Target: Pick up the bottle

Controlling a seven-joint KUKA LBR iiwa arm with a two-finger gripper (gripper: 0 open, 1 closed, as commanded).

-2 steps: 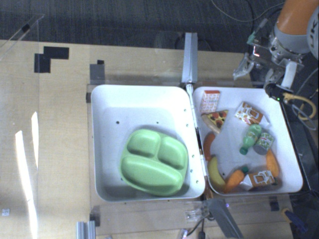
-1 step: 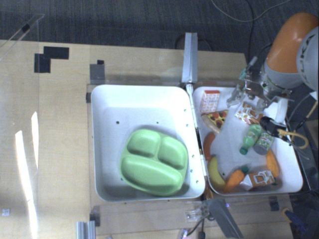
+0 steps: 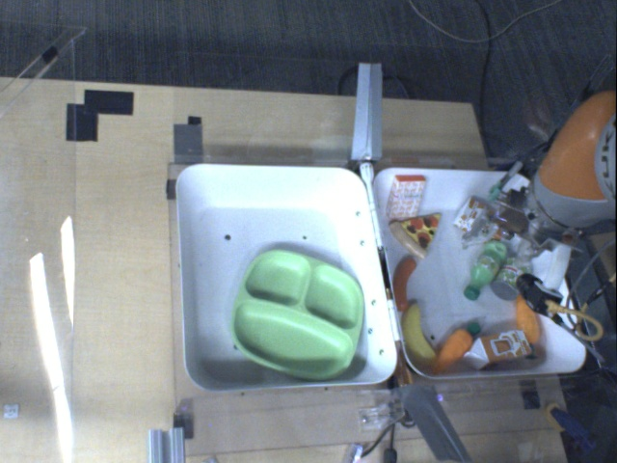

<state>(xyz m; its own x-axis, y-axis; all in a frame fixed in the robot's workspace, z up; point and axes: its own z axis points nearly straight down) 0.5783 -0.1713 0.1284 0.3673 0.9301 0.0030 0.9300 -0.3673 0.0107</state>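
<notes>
Pincer [image 3: 509,222] hovers at the right bin [image 3: 453,369], just above the green bottle [image 3: 485,267]. Its opening cannot be judged.

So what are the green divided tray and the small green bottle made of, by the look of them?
The green divided tray looks like moulded plastic: one even matte colour, rounded edges, soft compartments. The small green bottle seems to be translucent plastic, with a paler, slightly glossy body, though it is too small to be sure. Both lie in white bins that look like smooth plastic too.
</notes>
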